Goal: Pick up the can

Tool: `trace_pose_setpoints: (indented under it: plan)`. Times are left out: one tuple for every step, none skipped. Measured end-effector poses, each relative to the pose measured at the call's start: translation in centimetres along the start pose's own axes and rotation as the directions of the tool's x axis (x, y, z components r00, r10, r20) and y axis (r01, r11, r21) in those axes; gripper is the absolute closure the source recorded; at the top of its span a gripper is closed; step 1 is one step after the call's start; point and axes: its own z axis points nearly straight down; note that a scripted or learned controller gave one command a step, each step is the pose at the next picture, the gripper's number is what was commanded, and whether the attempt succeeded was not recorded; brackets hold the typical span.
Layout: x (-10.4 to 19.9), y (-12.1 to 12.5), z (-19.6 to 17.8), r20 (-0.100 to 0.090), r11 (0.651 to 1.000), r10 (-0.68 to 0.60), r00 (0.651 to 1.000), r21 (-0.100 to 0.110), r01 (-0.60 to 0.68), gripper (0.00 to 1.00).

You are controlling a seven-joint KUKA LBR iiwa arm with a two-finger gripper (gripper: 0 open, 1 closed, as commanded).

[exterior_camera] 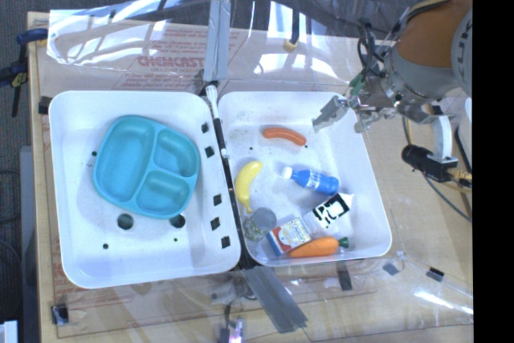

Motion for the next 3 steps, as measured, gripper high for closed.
trace_pose_setpoints:
  plan:
    - [2.8, -3.2, 11.2, 0.000, 0.993, 0.122, 0.993, 0.001, -0.122, 0.00]
    - [8.7, -5.2, 17.5, 0.009, 0.943, 0.331, 0.944, -0.026, -0.331, 0.00]
    - [10.2, -9.2, 18.1, 0.004, 0.939, 0.345, 0.939, -0.021, -0.344, 0.00]
